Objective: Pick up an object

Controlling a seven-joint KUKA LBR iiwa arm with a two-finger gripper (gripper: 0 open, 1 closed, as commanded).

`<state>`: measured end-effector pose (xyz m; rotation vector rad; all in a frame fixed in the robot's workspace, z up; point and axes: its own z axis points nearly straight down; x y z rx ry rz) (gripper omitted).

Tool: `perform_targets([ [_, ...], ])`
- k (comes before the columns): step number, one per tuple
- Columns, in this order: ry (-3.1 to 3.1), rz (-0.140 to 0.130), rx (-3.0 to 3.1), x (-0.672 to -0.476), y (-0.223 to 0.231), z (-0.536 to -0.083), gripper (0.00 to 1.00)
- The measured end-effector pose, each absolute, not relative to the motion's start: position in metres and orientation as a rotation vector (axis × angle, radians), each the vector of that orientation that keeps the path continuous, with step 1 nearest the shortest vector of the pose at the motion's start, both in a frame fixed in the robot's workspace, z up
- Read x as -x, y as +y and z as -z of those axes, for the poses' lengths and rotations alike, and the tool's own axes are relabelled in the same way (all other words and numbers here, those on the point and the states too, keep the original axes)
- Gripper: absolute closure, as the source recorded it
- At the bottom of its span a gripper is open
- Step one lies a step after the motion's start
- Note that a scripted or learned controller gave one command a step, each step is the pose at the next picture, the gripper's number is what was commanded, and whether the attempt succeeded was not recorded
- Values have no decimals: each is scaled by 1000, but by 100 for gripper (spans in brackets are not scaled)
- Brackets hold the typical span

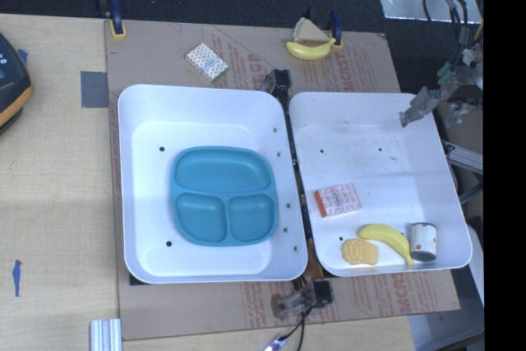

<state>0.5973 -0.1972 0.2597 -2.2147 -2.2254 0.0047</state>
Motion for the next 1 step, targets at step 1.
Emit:
perform_targets([
  [1,-2225,-7,2211,-565,-116,-124,0],
])
